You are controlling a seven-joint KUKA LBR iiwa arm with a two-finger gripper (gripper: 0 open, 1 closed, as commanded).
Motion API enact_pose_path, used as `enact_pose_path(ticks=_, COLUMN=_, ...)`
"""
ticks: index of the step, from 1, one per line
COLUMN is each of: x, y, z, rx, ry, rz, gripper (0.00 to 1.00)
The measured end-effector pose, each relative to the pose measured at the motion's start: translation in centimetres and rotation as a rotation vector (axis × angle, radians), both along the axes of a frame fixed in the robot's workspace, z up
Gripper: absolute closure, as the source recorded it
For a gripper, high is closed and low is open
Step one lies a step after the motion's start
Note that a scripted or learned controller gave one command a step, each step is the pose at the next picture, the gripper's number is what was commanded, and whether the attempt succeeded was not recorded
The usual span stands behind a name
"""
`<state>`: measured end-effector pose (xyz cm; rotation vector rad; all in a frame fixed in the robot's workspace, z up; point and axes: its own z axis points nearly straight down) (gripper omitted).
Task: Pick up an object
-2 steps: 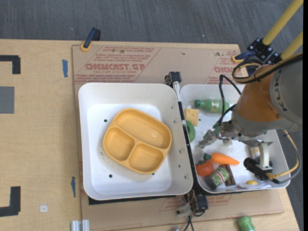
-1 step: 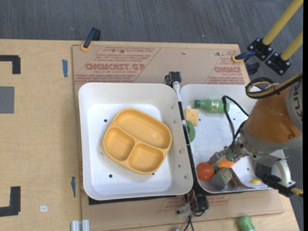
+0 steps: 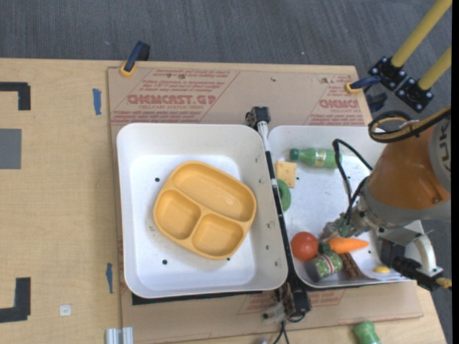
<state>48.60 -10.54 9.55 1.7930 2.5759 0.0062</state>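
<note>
The right bin [image 3: 315, 201] holds a red tomato [image 3: 305, 246], an orange carrot [image 3: 348, 245], a green can [image 3: 325, 266] on its side and a brown piece [image 3: 351, 266], all crowded at its near edge. A green bottle [image 3: 314, 157] lies at the far side, with a yellow block [image 3: 287, 172] and a green item [image 3: 284, 196] against the left wall. My gripper [image 3: 343, 228] is low in this bin, just above the carrot and right of the tomato. The orange-banded wrist hides much of it.
The left bin [image 3: 136, 192] contains a yellow three-compartment plate [image 3: 204, 210]. A small yellow item [image 3: 382, 269] lies at the right bin's near right corner. A black cable [image 3: 344, 165] loops over the right bin. A green object [image 3: 366, 331] lies on the bench outside the bins.
</note>
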Motion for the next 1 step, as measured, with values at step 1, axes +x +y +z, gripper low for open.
enact_pose_path(ticks=1, x=0.05, y=-0.43, z=0.10, rx=-0.008, ry=-0.005, rz=-0.004, gripper=0.00)
